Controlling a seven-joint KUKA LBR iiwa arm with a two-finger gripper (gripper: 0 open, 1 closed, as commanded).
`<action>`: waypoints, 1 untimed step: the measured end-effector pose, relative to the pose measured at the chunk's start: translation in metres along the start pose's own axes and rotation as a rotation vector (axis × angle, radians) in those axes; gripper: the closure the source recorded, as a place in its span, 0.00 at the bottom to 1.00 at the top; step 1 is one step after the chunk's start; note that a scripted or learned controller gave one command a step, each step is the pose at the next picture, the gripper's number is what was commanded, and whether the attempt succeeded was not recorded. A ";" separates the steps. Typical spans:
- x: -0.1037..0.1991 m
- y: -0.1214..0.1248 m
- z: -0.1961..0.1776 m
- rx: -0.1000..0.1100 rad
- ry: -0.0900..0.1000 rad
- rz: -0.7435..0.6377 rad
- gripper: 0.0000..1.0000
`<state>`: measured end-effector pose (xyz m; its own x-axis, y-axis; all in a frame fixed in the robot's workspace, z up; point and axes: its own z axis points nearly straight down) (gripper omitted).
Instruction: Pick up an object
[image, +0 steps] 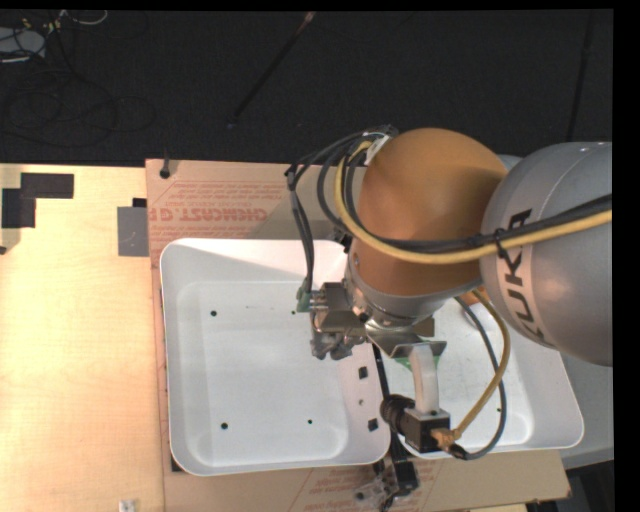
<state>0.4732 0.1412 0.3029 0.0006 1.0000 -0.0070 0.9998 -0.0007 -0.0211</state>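
My gripper (330, 338) hangs under the orange wrist band (425, 215), over the divide between the two white bins. Its metal body sits just above the right edge of the left bin (250, 370). The big grey arm (560, 260) covers most of the right bin (555, 420), hiding what lies there. A small patch of green (399, 360) peeks out beneath the wrist in the right bin; what it is cannot be told. Nothing is visibly held.
Both bins rest on a cardboard sheet (210, 205) on the wooden bench (70, 350). Yellow and black cables (490, 385) loop off the wrist down over the right bin. A small black-and-white fitting (425, 425) hangs near the bins' front rim.
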 end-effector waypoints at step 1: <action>-0.001 0.002 -0.064 -0.022 0.007 -0.001 1.00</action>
